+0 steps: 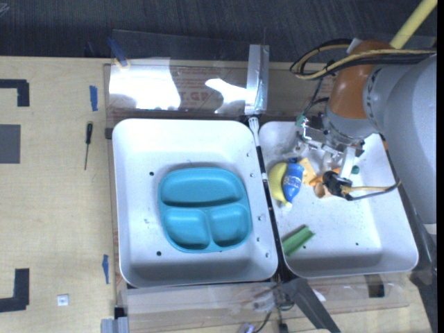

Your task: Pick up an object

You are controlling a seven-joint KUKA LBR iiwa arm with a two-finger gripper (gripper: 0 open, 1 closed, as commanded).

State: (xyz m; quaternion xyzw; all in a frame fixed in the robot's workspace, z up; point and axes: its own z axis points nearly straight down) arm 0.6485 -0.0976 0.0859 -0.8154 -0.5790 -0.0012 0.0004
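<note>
You've got the arm [388, 96] reaching in from the right, with the gripper [326, 159] low over the right bin [361, 248], near its back-left area. Honestly can't tell how the jaws stand; wires and hardware clutter that spot. Just left of it sit a yellow banana [277, 181] and a blue bottle [293, 180], touching each other, with something small and orange [317, 183] beside them. A green block [297, 240] lies nearer the front. The left bin [132, 151] holds a blue divided tray [205, 207].
</note>
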